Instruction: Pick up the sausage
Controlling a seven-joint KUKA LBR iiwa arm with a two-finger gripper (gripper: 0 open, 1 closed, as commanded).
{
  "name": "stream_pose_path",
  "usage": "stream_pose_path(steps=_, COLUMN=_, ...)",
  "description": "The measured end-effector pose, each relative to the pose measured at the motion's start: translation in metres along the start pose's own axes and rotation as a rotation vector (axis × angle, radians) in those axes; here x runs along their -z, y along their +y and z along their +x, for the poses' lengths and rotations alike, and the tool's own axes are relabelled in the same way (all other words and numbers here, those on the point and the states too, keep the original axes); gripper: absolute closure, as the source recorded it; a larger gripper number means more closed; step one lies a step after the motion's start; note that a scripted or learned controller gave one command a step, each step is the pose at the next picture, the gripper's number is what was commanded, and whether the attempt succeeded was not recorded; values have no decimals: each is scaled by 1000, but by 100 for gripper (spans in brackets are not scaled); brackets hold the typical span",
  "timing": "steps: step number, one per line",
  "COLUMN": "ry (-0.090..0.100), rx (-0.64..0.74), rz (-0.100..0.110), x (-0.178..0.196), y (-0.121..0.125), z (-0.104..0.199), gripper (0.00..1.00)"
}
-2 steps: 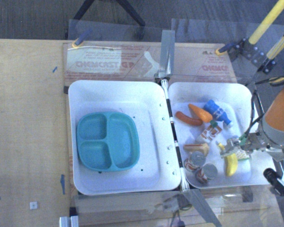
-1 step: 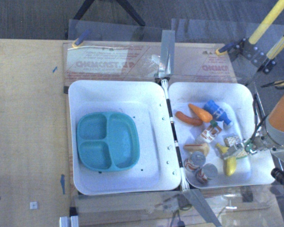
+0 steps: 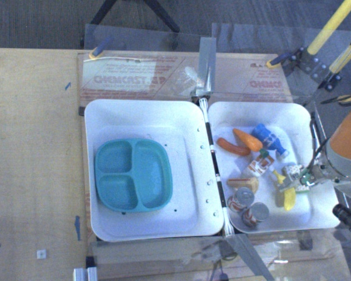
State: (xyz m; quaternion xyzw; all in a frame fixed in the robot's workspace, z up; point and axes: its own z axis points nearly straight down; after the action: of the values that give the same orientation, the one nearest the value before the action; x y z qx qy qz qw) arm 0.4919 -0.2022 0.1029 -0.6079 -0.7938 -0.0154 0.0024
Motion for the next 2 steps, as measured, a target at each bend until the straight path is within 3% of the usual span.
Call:
stream_pose_path(steps=1, ry=-23, rx=-62, rz=20, x=37, y=-16, z=-16, gripper=100)
stream_pose_path(steps=2, ry=-25, rx=-69, rz=18, x=77, y=1, z=40, gripper=100)
